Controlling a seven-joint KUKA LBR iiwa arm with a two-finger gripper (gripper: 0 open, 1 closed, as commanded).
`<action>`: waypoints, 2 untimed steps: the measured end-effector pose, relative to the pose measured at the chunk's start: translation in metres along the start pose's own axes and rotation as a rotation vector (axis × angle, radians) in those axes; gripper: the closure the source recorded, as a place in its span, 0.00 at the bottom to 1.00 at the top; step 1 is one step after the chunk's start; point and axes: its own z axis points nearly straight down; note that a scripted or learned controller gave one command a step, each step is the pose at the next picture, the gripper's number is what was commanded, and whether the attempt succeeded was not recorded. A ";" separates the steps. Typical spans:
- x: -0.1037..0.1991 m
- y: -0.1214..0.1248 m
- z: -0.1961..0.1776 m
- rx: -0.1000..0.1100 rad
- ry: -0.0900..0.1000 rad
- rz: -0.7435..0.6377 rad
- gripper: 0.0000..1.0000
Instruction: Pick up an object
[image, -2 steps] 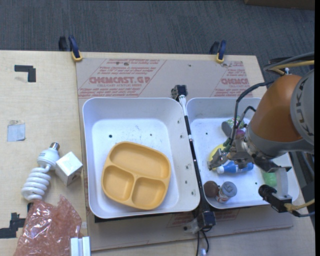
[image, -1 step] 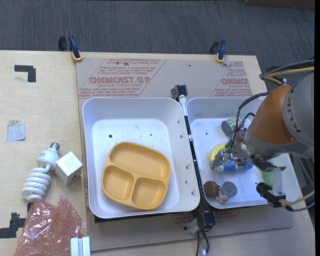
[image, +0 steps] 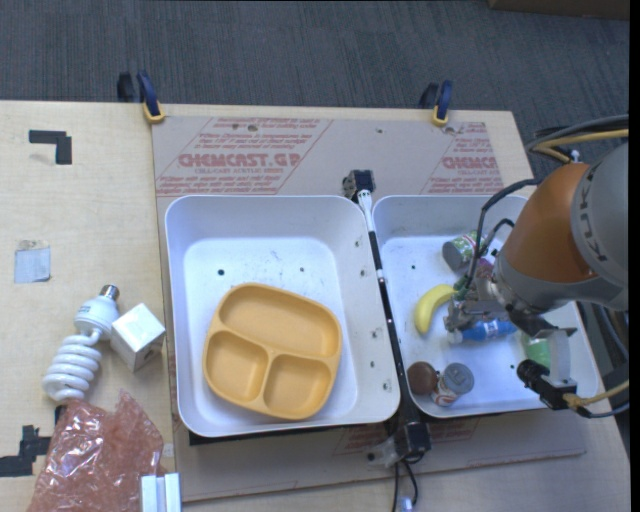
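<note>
Hovering low in right bin, gripper, finger state hidden, nearing banana: likely light, smooth, curved, best pinched across its middle.

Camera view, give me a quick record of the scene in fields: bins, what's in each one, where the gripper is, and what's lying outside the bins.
left bin: yellow divided tray
right bin: banana, blue object, brown object, grey round object, green object, can-like object
gripper: low in the right bin, beside the banana and blue object; grasp unclear
outside the bins: spiral light bulb, white cube, pink plastic bag
</note>
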 end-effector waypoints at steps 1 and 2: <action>0.000 0.000 0.000 0.000 0.000 0.000 0.00; 0.008 -0.039 0.023 0.021 0.005 0.002 0.00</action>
